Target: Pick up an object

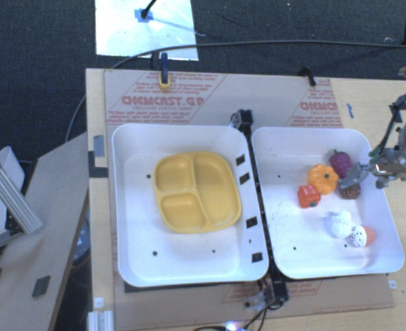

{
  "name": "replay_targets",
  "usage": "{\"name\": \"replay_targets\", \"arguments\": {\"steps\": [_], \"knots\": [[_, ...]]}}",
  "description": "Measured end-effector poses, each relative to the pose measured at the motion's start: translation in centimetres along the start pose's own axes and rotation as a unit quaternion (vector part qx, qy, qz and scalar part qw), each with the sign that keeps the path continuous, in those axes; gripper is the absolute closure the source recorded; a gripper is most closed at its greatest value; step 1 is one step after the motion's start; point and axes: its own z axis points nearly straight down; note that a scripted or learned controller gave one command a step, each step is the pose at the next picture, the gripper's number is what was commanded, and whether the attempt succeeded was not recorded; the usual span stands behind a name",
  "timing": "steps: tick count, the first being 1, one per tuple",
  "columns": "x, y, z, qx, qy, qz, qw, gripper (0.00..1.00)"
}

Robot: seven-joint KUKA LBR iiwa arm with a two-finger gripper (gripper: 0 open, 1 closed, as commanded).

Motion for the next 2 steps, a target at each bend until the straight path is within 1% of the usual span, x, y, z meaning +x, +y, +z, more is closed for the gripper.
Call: {"name": "replay_targets", "arguments": {"steps": [1,2], "knots": [[0.9,-0.6,5.5,0.001,0.000,0.000,1.0000,0.00],[1.1,-0.2,11.7,0.000,0.000,0.000,1.0000,0.00]]}}
